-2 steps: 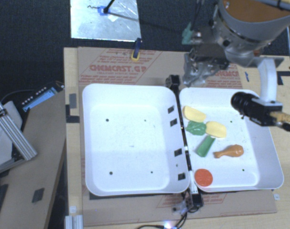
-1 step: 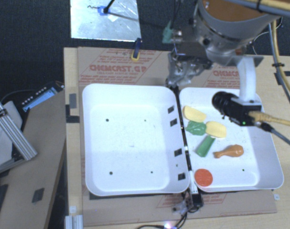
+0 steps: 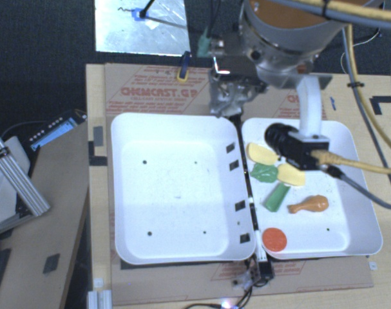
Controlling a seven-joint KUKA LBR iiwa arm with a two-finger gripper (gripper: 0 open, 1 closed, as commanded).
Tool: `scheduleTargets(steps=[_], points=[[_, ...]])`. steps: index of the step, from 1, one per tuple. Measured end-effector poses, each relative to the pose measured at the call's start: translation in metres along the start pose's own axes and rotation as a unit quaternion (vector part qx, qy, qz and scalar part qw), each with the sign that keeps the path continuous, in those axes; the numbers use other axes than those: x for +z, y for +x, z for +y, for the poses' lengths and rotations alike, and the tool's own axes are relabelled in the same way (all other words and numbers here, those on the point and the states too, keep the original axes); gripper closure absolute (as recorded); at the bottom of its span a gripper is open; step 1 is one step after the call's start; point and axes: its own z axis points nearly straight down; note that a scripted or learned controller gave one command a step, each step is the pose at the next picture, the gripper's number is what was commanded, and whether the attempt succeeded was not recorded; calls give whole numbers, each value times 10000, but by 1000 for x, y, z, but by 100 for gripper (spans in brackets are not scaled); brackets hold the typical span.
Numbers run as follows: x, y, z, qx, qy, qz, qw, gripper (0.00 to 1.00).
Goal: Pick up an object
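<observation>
The right bin [image 3: 359, 234] holds several toy foods: a pale yellow piece [image 3: 260, 152], a green leafy piece [image 3: 264, 172], a second yellow piece [image 3: 292, 176], a green cylinder [image 3: 276, 197], a brown drumstick [image 3: 309, 204] and an orange-red disc [image 3: 274, 239]. My gripper [image 3: 227, 105] hangs over the far end of the divider between the two bins, up and left of the foods and apart from them. I see nothing in it. A black unit [image 3: 290, 145] on a white bracket covers part of the right bin's far side.
The left bin [image 3: 176, 192] lies beside the right one on a cardboard sheet [image 3: 153, 92]. A yellow cable [image 3: 362, 166] crosses the right bin's far right. A foil sheet [image 3: 140, 15] lies behind. Metal rails [image 3: 18, 185] stand at the left.
</observation>
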Motion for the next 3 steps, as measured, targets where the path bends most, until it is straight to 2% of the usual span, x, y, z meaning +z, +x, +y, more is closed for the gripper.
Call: scheduleTargets(steps=[2,3], points=[[0,35,0,7,0,-1,10000,100],[0,35,0,4,2,-5,10000,100]])
